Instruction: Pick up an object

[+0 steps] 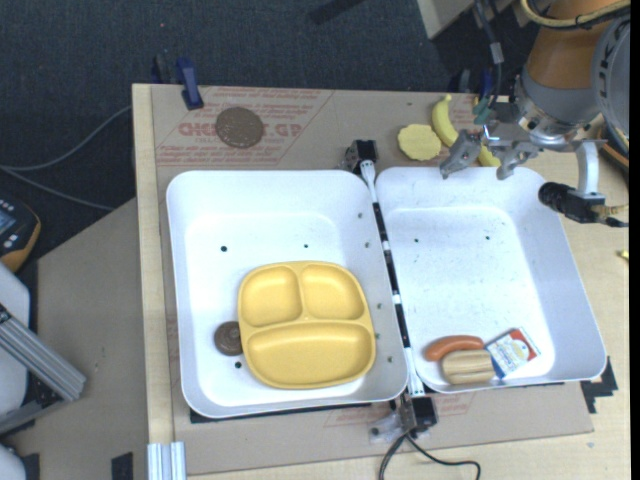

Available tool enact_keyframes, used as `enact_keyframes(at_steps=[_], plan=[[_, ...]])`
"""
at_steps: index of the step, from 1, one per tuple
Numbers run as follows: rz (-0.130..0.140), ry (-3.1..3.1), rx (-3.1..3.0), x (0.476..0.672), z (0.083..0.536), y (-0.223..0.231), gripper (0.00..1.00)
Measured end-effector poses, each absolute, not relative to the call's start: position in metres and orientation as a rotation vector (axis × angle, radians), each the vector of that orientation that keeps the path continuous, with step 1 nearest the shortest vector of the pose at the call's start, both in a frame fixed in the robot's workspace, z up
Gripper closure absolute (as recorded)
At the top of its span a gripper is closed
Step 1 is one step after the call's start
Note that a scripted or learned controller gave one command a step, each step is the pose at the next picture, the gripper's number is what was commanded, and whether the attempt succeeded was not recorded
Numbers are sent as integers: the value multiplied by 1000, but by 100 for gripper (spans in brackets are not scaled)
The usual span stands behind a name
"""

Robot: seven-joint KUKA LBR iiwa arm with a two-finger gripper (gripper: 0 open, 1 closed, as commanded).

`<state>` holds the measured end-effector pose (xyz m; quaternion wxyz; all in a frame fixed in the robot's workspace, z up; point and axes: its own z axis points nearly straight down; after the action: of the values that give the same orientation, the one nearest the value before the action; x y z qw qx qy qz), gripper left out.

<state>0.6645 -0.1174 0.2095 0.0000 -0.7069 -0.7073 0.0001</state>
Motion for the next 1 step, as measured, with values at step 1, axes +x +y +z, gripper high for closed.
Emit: enact_keyframes(at_steps=[1], plan=[[11,-2210,-2223,635,77,-185,0]])
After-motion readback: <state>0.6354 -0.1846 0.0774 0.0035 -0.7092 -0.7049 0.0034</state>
